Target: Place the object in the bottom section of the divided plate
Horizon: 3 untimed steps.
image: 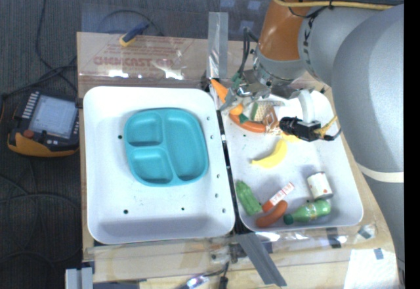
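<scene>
**Gripper (237, 96) hanging over the far-left corner of the right bin (341, 150)**

Closest to me, along the near edge of the right bin, a red sausage (272, 214) is lying between a green vegetable (248, 197) on its left and a green bottle (308, 211) on its right. A small red-and-white packet (283, 192) is resting just above the sausage, and a white can (319, 184) is sitting just above the bottle. A banana (272, 155) is lying near the middle of that bin, well apart from the near row.

Farther back, the arm (289, 25) is reaching in from the right, and the gripper is hanging low over the bin's far-left corner. An orange piece (220, 90) is lying just to its left, against the wall between the two bins. An orange-red sausage (252, 125) and a pale netted item (264, 110) are lying just below it. I am not able to tell whether the hand is open or closed, and I am not seeing anything clearly held in it. Which of these pieces is the one meant for the task I cannot tell; all of them are lying in the right bin.

The teal divided plate (167, 146) is sitting in the middle of the left bin (105, 169), with its bottom section (152, 166) facing the near-left side. A yellow-and-black handheld unit (42, 123) is lying on the floor to the left of the bench.
</scene>
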Available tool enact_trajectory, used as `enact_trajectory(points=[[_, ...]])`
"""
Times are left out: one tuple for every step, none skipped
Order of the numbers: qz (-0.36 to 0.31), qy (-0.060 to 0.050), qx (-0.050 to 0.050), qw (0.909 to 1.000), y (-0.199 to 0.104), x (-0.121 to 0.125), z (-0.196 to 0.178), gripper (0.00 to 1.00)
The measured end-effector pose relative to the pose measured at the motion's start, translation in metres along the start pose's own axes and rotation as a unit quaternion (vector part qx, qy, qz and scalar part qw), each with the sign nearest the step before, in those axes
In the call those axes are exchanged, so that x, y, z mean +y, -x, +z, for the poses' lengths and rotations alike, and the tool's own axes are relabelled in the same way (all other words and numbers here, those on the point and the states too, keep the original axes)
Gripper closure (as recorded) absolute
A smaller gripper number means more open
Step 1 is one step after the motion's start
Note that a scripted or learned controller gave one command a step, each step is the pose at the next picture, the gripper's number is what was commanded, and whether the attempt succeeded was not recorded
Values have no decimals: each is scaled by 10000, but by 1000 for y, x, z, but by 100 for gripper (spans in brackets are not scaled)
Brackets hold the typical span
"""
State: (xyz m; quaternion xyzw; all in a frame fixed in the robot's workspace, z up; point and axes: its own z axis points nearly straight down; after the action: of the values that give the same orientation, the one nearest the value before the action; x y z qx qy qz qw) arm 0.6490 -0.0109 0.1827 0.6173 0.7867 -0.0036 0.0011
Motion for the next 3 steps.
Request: enact_trajectory(points=[[2, 2, 0, 10000, 0, 0, 0, 0], [-6, -9, -13, 10000, 0, 0, -8, 100], [-708, 8, 24, 9975, -73, -13, 0, 100]])
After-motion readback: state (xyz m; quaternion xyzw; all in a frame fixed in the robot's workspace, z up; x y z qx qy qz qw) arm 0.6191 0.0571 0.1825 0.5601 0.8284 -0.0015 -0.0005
